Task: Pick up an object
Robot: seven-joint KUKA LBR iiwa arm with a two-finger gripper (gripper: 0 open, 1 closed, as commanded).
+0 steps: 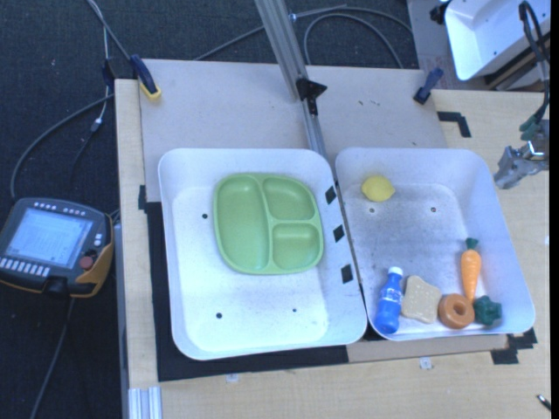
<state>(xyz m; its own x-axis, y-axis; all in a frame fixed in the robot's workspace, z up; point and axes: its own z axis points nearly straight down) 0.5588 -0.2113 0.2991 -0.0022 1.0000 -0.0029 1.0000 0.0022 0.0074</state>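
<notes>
Objects for picking all lie in the right bin [489,190], which is where the arm, reaching in from the right, can get at them most easily. A yellow lemon-like piece [377,188] sits alone at the far left of that bin, well apart from the rest, so it looks like the least crowded target. The others are bunched along the near edge: a blue bottle with a white cap [389,300] leans beside a tan slice of toast [421,300], which touches an orange doughnut-shaped ring [455,311]. Just right of the ring lies a small dark green piece [487,310], and a carrot [471,269] runs from the ring towards the far side along the right wall. Packed so close, these would probably nudge one another under a grasp.

The left bin [188,321] holds a green divided plate [267,223], flat and roughly centred, with nothing in its compartments; it reads as a likely drop-off spot.

The gripper [515,166] hangs at the far right, outside the right bin's rim and above the bench [218,103], so nothing is being approached yet. Whether its fingers are wide or narrow I cannot tell; they are too small and blurred, and nothing is seen between them. A teach pendant [54,248] rests on the floor to the left.
</notes>
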